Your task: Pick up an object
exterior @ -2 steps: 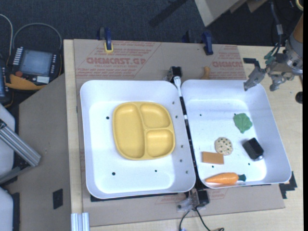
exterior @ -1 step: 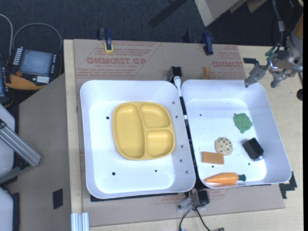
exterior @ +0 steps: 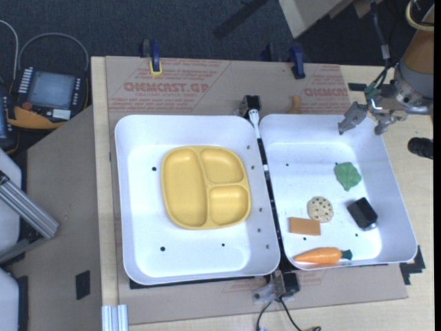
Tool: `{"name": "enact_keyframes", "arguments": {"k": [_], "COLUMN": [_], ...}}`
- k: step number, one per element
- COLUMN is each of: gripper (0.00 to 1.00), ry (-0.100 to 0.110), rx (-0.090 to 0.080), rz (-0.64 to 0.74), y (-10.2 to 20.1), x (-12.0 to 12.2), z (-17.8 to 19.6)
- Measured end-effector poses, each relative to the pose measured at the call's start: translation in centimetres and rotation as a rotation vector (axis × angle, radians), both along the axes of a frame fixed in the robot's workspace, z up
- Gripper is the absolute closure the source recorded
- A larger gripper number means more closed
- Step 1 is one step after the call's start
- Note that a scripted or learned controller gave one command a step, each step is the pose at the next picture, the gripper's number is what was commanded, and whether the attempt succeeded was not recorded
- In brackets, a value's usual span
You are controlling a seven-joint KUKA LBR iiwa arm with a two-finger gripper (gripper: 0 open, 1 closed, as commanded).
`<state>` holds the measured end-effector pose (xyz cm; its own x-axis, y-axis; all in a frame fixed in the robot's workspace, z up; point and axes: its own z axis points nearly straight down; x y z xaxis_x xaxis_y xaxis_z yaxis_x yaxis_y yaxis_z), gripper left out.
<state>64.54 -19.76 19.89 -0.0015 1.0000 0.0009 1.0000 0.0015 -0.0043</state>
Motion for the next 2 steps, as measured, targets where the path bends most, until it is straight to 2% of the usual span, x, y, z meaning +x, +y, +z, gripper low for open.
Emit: {"name": "enact_keyframes", "arguments": {"k": [1, 2], "gripper": [0.00, 0.00], "ry": [0.000, 0.003], "rx": [0.000, 0.001], "rz": [0.000, -0.001], "y": [0.6, 0.9], "x": [-0.1, -0.5], "z": [-4.4, -10.7]}}
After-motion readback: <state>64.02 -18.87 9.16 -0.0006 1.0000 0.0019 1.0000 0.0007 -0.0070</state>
